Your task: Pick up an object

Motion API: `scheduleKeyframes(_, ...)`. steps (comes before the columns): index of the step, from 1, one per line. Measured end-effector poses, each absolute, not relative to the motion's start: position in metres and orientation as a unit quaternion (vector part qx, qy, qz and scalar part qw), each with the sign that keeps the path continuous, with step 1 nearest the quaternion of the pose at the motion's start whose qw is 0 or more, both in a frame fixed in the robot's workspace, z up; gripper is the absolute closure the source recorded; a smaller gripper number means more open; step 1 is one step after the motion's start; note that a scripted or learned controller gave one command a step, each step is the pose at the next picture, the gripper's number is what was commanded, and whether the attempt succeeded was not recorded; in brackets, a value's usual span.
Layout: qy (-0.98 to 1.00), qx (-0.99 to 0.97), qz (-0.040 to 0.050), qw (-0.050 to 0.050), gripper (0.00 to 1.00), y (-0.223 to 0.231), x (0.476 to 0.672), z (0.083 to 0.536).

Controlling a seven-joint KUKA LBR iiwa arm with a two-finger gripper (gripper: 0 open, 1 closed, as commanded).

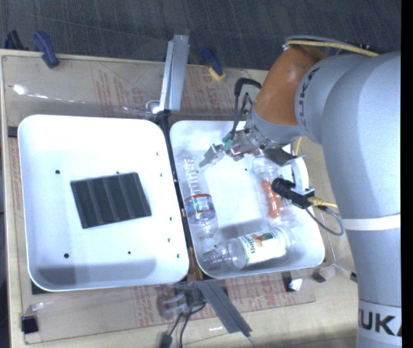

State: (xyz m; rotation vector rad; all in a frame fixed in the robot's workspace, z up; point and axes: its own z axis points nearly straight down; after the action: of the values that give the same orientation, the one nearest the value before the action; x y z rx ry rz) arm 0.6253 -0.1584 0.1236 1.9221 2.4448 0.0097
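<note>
Hidden behind the grey arm [351, 158]: the far right wall and corner of the right bin [246, 270]. Cut off by the lower edge, the arm's base, with only part of the maker's lettering legible. Just inside that bin's right wall, an orange-tinted item [272, 196], perhaps a clear bottle, too blurred and too covered by the black fitting to name. Along the same bin's left wall, a clear water bottle [199, 207], outline lost against the white floor. At the bin's upper middle, the gripper [217, 153], too small and glare-washed for finger position. Below the bin's front edge, dark fittings, unidentifiable.
</note>
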Motion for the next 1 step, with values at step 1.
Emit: scheduleKeyframes(1, 0.761, 0.648, -0.0006, 0.000, 0.00, -0.2024, 0.5858, 0.1809)
